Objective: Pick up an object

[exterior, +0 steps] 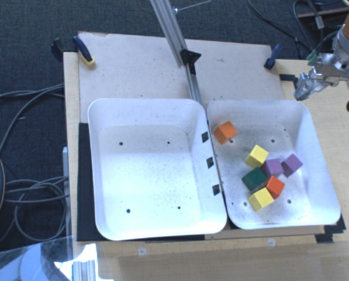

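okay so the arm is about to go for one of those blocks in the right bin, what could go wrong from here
The yellow, green, purple and red-orange cubes lie packed together in the right white bin, so closing fingers may nudge neighbours or catch two at once. The lone orange cube lies near the wall between the bins, which might block a finger. The gripper is beyond the bin's far corner, so it has far to travel.

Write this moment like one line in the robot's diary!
hand: above right bin's far corner | blocks: seven, in right bin | held: nothing seen | left bin
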